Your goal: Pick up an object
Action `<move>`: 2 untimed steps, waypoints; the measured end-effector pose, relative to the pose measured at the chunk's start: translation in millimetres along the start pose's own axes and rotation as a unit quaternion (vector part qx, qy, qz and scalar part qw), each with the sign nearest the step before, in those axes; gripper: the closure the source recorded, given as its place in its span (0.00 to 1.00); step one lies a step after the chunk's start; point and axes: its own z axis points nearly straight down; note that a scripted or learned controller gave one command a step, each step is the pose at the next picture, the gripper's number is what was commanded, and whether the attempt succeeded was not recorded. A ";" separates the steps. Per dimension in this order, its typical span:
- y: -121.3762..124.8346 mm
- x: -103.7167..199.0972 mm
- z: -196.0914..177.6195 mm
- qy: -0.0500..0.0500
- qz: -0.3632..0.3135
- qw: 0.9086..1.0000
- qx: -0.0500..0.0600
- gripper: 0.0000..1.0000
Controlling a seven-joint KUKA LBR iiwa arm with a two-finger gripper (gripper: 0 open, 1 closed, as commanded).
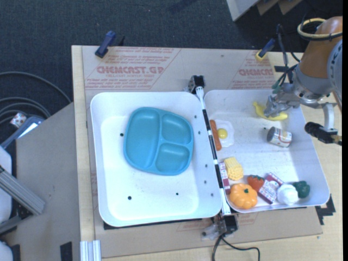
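Observation:
My gripper point(276, 105) reaches in from the right and hangs low over the back of the right bin point(318, 170), right at a yellow banana point(265, 112). The banana lies under and beside the fingertips. A small can point(279, 137) rests on its side just in front of the gripper. Along the bin's left wall lie a fried egg with a bacon strip point(220, 134) and a corn cob point(234, 169). At the front lie an orange pepper point(243, 196), a red and white packet point(270, 187), a white ball point(286, 194) and a green piece point(302, 188).
The left bin point(109, 189) holds a blue divided plate point(159, 141). A black clip point(197, 82) sits at the back where the two bins meet. Blue clamps point(104, 43) hold the cardboard base at the back corners.

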 end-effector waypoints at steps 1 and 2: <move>-0.4 1.0 0.6 0.001 0.000 1.000 0.002 0.00; 4.4 38.6 23.3 0.003 0.001 1.000 0.010 0.00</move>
